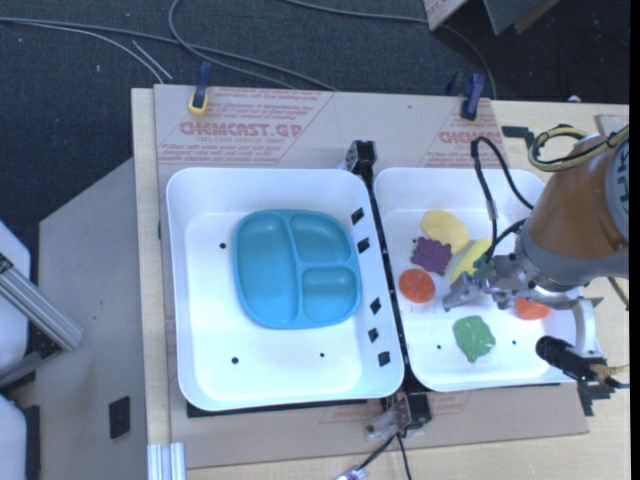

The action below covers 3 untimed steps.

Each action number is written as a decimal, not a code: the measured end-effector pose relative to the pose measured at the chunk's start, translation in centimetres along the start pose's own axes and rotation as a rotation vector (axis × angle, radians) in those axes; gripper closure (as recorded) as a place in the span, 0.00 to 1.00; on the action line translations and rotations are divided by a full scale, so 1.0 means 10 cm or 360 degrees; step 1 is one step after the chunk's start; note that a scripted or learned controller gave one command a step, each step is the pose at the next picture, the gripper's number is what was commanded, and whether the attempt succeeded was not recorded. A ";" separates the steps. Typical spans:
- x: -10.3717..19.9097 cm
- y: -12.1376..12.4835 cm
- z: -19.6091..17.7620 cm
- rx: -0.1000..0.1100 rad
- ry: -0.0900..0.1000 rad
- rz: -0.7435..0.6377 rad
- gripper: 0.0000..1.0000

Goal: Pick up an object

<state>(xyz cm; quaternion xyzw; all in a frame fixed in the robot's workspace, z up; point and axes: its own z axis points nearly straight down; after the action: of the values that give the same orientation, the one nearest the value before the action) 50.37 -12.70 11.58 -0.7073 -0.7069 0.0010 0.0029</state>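
Observation:
The right bin (500, 372) holds several toy foods: a yellow lemon-like piece (444, 227), a purple grape bunch (432, 255), a yellow banana (467, 259), an orange round fruit (417, 286), a green lumpy piece (474, 337) and an orange-red piece (532, 310) partly hidden under the arm. My gripper (470, 290) hangs low in this bin, between the banana and the green piece, just right of the orange fruit. I see nothing held between its fingers.
The left bin (200, 268) carries a blue divided plate (297, 267). A black divider with clips (372, 258) runs between the bins. The grey and orange arm (575, 228) covers the right bin's far right side. Cables (490, 183) trail over the bin's back edge.

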 end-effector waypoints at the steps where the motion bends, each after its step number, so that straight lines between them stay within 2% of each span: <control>1: 0.01 0.00 0.33 -0.0001 0.0000 0.0000 0.00; 2: 0.00 0.01 0.20 -0.0008 -0.0001 0.0000 1.00; 3: 0.02 -0.06 -0.40 -0.0014 -0.0005 -0.0001 1.00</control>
<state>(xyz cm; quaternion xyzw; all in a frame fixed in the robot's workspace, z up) 49.76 -12.52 15.58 -0.7070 -0.7072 -0.0010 -0.0014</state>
